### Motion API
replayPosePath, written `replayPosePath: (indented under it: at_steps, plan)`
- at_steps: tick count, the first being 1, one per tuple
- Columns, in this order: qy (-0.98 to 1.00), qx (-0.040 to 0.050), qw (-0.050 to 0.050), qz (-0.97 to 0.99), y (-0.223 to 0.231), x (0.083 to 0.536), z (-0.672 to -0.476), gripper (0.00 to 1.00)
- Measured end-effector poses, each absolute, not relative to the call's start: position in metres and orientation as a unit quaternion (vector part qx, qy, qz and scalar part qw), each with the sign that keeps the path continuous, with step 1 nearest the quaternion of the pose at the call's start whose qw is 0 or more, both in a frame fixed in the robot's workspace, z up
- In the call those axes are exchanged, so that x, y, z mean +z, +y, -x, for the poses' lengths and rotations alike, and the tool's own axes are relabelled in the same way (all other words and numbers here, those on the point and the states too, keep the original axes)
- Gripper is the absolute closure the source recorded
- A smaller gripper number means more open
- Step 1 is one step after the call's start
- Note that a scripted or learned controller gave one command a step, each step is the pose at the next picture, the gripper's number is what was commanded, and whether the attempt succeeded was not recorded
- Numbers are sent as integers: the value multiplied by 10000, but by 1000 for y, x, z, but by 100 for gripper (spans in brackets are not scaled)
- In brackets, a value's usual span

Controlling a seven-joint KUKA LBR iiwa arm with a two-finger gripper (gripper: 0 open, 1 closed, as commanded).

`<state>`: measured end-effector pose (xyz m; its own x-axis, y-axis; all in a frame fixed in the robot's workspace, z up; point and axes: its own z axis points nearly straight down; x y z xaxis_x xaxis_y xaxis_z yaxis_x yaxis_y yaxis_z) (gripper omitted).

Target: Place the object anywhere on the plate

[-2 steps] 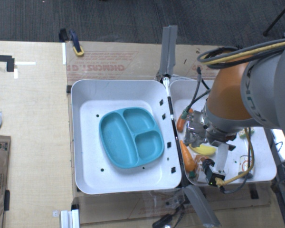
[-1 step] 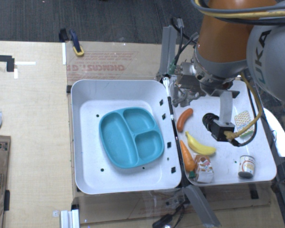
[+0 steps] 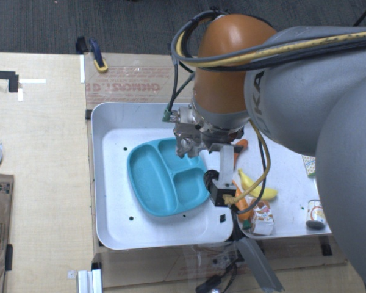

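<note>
The pale wooden bench (image 3: 36,133) stood on a dark grey carpeted floor (image 3: 61,11), and a brown cardboard sheet with red printing (image 3: 131,81) lay flat behind the bins. A blue-handled clamp (image 3: 96,55) sat at the bench's far edge. The left shallow white bin (image 3: 110,224) held a turquoise plastic plate with three compartments (image 3: 161,179), set near the bin's middle with its long axis running from far left to near right. The right white bin (image 3: 293,200) held a yellow toy banana (image 3: 256,188), its long axis slanting from far left to near right, with orange pieces just beside it, a small white carton (image 3: 263,220) and a small can (image 3: 316,214). The grey arm's gripper (image 3: 186,145) hung over the plate's far compartment; whether its jaws were parted or closed on anything could not be told.
</note>
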<state>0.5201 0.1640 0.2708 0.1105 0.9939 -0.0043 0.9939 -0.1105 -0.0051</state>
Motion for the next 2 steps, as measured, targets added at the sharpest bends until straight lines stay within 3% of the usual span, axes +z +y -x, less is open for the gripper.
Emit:
replayPosePath:
  at_steps: [1,2]
  plan:
    - [-6838,37,4,7297,228,231,-477,100]
    - [-6836,36,3,7299,228,231,-477,0]
